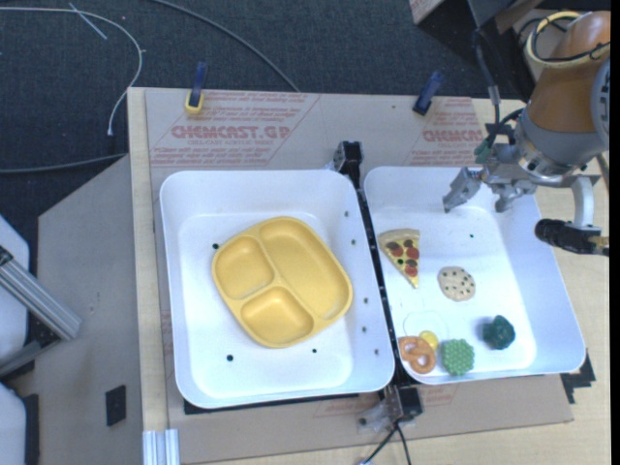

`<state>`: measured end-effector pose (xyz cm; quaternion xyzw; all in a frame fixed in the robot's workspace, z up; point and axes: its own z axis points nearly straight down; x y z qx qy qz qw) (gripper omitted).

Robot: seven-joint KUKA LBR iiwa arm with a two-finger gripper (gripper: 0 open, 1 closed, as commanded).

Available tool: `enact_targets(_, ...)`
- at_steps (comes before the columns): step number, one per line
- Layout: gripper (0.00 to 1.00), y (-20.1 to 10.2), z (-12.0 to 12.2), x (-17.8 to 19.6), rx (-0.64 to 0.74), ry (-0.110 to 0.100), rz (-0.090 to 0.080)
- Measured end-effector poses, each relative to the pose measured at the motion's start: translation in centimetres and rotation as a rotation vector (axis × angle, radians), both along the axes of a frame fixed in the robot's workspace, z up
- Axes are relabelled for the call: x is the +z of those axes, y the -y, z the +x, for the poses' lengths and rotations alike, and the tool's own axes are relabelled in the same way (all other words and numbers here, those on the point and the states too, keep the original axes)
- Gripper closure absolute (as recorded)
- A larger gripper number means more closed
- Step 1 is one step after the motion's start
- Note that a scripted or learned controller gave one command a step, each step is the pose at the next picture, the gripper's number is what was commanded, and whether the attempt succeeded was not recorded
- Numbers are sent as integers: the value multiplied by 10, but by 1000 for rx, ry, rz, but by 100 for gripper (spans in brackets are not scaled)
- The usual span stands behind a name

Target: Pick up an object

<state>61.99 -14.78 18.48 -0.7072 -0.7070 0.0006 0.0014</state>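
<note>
Below, brown bench (242, 129), dark carpet (291, 27)

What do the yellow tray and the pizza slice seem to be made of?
Yellow tray: probably moulded plastic, smooth and slightly glossy, with three rounded compartments. Pizza slice: likely a plastic toy; flat colours, painted-looking toppings.

Arm (567, 76): one, grey with an orange band above the wrist, entering from the right edge of the camera view and angled down and leftward. Wrist: pale grey metal, cables trailing beside it. Gripper (481, 194): two-finger type, pointing down and toward the viewer, poised above the upper part of the right-hand area of the worktop. Jaws: spread apart, a clear gap between the two tips, nothing held between them.
</note>
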Motion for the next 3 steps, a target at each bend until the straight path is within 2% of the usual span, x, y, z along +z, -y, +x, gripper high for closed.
enact_targets(1, 0, -8, 2, -53, 1, -4, 1)
enact_targets(2, 100, -8, 4, -38, 1, 4, 0)
enact_targets(3, 100, -1, 5, 25, 1, 11, -3)
